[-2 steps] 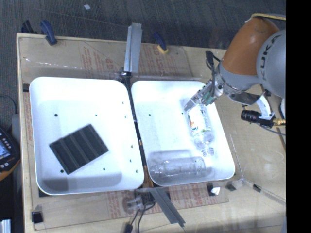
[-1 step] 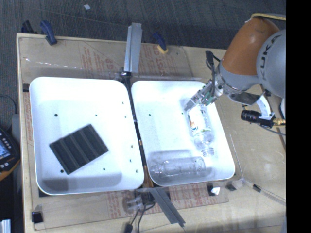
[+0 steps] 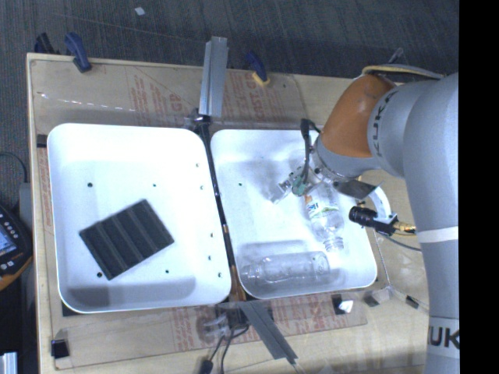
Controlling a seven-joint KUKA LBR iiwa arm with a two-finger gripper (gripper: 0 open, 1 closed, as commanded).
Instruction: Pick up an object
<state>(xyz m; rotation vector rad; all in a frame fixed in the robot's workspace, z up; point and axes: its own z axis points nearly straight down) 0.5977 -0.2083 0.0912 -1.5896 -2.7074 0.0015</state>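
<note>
My gripper (image 3: 290, 185) is low in the right bin (image 3: 234, 162), near its middle, under the orange-banded wrist (image 3: 351, 123). Just right of the gripper lies a small clear bottle (image 3: 324, 218) with a coloured label, its neck pointing toward the bin's front right. I cannot tell whether the gripper touches it. A larger clear plastic bottle (image 3: 285, 268) lies on its side along the front wall of the same bin. In the left bin (image 3: 70, 146), a black ridged rectangular pad (image 3: 126, 238) lies flat toward the front left.
A metal bar (image 3: 213, 76) rises behind the divider between the bins. Blue clamps (image 3: 78, 53) hold the board at the back. A cable and connector (image 3: 374, 220) hang off the wrist over the right bin's right rim.
</note>
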